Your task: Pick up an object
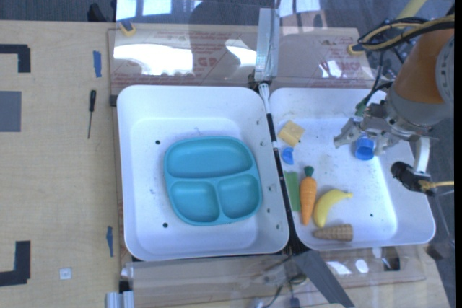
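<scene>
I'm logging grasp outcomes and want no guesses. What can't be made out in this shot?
- Whether the blue object is gripped: it sits right at the gripper, too small to judge contact.
- What the small blue piece by the yellow block is: too small.
- The arm's upper part: cut off by the right edge.

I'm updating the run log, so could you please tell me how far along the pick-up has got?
Done: the arm has reached into the right bin, and the gripper is at a small blue object. In hand: that object appears to sit between the fingers, though whether it is off the floor is unclear. Left: a clear lift. The carrot, banana and yellow block lie untouched.
</scene>
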`<action>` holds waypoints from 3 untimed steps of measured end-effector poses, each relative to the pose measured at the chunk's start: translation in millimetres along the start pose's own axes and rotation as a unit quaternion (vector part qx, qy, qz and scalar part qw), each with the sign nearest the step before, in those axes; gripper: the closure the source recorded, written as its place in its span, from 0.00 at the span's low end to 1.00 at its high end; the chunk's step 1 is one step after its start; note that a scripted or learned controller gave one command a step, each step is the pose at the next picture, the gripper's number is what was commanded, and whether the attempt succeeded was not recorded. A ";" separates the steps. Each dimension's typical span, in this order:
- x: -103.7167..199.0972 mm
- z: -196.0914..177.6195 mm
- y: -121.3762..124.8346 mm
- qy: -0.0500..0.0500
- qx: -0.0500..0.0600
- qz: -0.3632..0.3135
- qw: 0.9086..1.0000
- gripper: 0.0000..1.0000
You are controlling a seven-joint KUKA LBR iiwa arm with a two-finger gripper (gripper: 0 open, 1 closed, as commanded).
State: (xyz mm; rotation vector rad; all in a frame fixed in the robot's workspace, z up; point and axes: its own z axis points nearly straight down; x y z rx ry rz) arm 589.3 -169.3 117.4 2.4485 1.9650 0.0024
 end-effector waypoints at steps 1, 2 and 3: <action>-11.9 30.9 17.6 0.000 -0.001 -0.021 1.000 0.00; -11.4 18.4 19.4 -0.001 -0.004 -0.022 1.000 1.00; 55.8 -82.7 -25.3 0.002 -0.005 -0.038 0.999 1.00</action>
